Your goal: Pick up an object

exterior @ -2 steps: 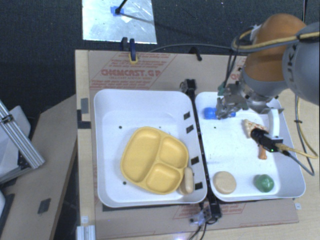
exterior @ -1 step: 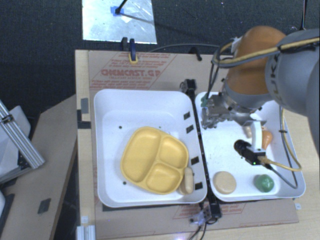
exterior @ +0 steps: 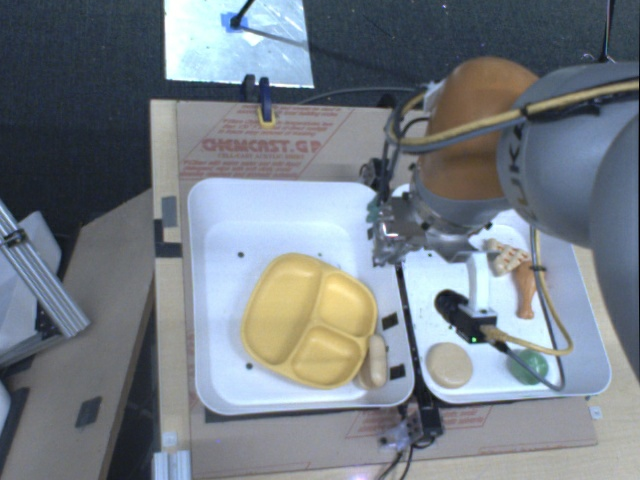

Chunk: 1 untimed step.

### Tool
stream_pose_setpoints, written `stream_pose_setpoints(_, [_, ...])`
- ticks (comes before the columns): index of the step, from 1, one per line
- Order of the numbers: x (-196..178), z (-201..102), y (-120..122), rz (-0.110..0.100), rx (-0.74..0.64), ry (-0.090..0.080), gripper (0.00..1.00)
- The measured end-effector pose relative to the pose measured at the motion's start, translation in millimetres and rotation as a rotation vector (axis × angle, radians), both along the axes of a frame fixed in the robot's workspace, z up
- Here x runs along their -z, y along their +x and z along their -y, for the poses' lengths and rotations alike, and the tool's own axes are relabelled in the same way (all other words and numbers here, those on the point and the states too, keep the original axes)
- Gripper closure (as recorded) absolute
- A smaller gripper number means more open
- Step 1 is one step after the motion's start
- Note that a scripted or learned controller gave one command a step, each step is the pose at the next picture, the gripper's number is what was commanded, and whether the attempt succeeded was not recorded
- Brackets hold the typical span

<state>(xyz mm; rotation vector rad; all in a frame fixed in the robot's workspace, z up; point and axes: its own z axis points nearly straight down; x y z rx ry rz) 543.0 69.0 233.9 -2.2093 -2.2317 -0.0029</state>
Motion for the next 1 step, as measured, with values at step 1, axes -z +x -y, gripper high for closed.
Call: stream_pose_setpoints(1, [-1.2,-40.2,-21.7,-0.002,0.001,0.000,1.00])
